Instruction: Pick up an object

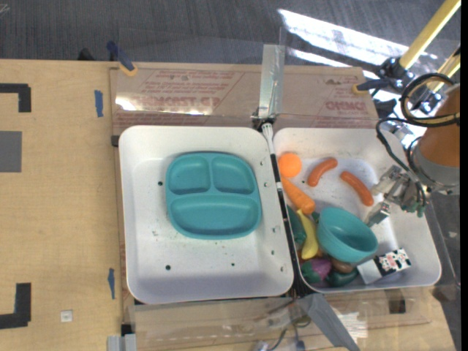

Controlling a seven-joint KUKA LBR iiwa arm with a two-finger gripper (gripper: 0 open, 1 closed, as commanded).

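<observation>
The gripper point(385, 199) hangs over the right bin point(431, 258) with its fingers parted and nothing between them, just right of the red sausage point(356, 186), whose long axis slants from upper left to lower right.

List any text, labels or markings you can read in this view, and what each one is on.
Red print on the clear sheet behind the left bin: mirrored and blurred, not readable.
Red print on the clear sheet behind the right bin: also reversed and too blurred to read.
Black-and-white patterned block in the right bin: markings, no legible characters.
Teal divided plate: no text.
</observation>
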